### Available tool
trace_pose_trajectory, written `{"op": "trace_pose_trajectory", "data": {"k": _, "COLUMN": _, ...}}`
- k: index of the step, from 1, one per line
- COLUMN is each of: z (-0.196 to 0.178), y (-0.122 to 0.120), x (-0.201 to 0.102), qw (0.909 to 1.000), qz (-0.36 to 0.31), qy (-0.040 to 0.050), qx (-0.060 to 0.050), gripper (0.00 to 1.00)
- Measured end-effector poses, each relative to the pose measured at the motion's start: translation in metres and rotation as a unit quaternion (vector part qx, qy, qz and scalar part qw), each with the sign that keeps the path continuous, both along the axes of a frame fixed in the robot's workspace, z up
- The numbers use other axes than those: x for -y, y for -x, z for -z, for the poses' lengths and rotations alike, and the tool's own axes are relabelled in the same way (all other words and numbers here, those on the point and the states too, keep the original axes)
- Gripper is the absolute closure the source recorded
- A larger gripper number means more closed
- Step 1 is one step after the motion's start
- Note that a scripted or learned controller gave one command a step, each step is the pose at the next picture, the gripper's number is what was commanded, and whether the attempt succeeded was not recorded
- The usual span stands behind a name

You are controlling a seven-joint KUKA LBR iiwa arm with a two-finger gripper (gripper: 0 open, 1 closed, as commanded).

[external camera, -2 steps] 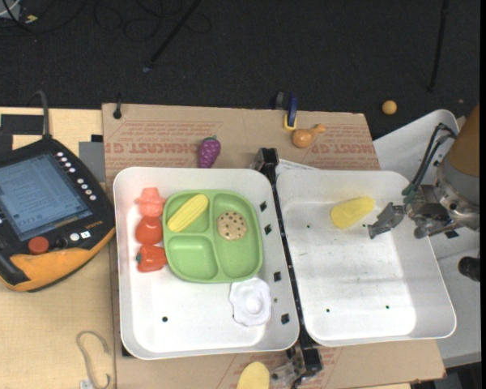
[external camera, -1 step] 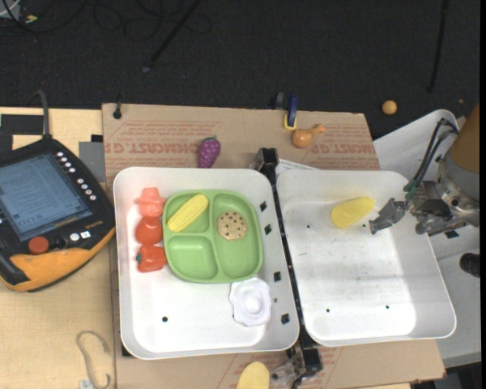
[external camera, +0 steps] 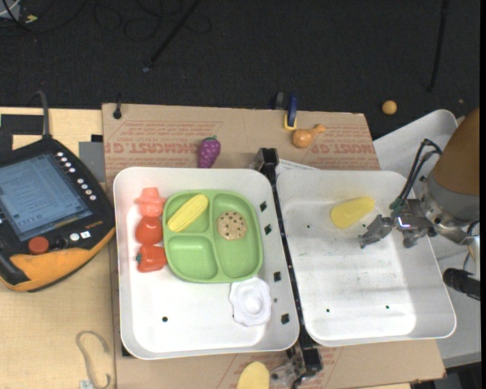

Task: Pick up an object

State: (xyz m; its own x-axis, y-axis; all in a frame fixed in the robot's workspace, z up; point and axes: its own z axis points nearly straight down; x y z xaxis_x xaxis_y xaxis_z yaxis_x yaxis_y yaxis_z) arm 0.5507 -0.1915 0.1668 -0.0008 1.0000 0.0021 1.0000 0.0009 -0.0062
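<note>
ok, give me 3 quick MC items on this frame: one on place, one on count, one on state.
1. Where does the yellow piece lie?
A. right bin
B. green tray
C. on the cardboard

2. How many food items sit in the green tray?
A. one
B. two
C. four

3. How does the gripper stand to the yellow piece?
A. clamped on it
B. beside it, apart
C. lifting it

Key: 1 A, it rests on the right bin floor. 2 B, the corn and the cookie. 3 B, a gap of bin floor shows between them.
</note>
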Motion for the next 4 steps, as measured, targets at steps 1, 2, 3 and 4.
{"op": "trace_pose_trajectory", "data": {"k": 1, "z": 0.063, "y": -0.002, "x": -0.003, "qw": 1.0000, "qz": -0.001, "qy": -0.0001, "qx": 0.000, "gripper": 0.00}}
{"op": "trace_pose_trajectory", "data": {"k": 2, "z": 0.080, "y": -0.003, "x": -0.005, "qw": 1.0000, "qz": 0.001, "qy": 0.0001, "qx": 0.001, "gripper": 0.00}}
{"op": "trace_pose_trajectory", "data": {"k": 3, "z": 0.069, "y": -0.002, "x": -0.004, "qw": 1.0000, "qz": 0.003, "qy": 0.0000, "qx": 0.001, "gripper": 1.00}}
{"op": "trace_pose_trajectory", "data": {"k": 4, "z": 0.014, "y": 0.001, "x": 0.006, "qw": 1.0000, "qz": 0.003, "qy": 0.0015, "qx": 0.004, "gripper": 1.00}}
